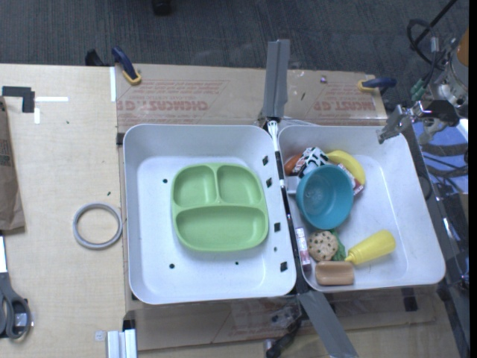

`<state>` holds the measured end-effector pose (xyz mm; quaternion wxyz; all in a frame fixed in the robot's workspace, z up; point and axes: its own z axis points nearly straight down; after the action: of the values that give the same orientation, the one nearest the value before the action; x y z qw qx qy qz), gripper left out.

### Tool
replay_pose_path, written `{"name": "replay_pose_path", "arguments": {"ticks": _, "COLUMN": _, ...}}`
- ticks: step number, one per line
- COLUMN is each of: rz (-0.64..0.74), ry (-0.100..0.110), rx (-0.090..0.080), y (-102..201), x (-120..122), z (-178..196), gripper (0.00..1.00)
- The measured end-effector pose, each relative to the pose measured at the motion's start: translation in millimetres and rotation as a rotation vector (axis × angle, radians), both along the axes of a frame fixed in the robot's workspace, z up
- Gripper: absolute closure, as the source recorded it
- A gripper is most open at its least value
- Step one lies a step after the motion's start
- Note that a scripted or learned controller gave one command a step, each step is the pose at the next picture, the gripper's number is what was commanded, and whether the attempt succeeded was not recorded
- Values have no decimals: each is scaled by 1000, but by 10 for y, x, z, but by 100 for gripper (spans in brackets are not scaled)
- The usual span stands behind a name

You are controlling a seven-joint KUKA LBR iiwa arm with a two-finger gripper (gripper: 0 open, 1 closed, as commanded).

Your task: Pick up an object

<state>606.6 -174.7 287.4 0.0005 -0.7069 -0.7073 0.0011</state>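
The right bin (417,222) holds a blue bowl (325,196), a yellow banana (350,165) behind it, and a black-and-white toy (314,157) next to a red item (291,163). Near the bin's front lie a cookie (323,245), a yellow squeeze bottle (370,247) and a brown hot-dog piece (335,274). In the left bin (141,222) sits a green divided plate (220,206). My gripper (393,127) hangs over the right bin's far right corner, apart from all the objects, with nothing seen in it.
A grey metal post (276,80) rises behind the seam between the bins. On the bench to the left lie a tape ring (98,224), scissors (13,315) and a brown bag (9,170). Clamps (128,66) hold the cardboard behind the bins.
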Motion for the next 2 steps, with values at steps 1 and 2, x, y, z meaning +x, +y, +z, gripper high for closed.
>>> {"name": "replay_pose_path", "arguments": {"ticks": 1, "rz": -109, "ry": 2, "rx": 0, "y": 103, "x": 128, "z": -1362, "gripper": 0}}
{"name": "replay_pose_path", "arguments": {"ticks": 2, "rz": -9, "ry": -11, "rx": -3, "y": -200, "x": 402, "z": -1898, "gripper": 0}}
